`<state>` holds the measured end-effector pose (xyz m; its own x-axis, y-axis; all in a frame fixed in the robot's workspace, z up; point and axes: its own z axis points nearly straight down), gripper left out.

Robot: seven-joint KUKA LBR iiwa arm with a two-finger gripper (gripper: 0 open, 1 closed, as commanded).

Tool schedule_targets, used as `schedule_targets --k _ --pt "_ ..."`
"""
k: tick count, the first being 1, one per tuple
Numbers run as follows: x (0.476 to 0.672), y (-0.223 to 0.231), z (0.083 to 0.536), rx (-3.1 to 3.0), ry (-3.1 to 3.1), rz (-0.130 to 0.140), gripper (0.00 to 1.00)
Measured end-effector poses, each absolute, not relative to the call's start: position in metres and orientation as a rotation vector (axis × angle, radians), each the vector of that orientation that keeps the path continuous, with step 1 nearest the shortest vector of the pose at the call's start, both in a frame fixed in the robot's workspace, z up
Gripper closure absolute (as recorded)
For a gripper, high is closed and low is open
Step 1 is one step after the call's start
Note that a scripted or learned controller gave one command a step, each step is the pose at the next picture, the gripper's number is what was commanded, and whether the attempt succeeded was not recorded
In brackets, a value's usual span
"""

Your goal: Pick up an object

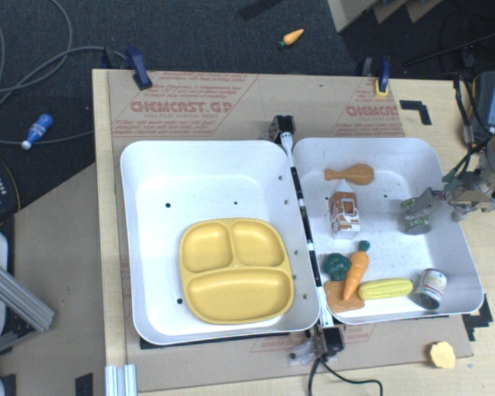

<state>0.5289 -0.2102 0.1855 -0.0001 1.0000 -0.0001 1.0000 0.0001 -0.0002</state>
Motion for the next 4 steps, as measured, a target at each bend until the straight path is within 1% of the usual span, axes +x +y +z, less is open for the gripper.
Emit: schedule_targets --k 1,2,3,4 --pt "0.572 -0.218 0.081 -2.208 -2.221 -0.014 0.00" --pt "0.570 -0.221 0.095 -2.217 -2.227 -0.005 1.00" --pt "0.576 -0.134 0.085 -2.210 -2.227 -0.004 1.00" --pt "0.581 -0.040 0.192 -2.213 -2.239 -0.017 1.00"
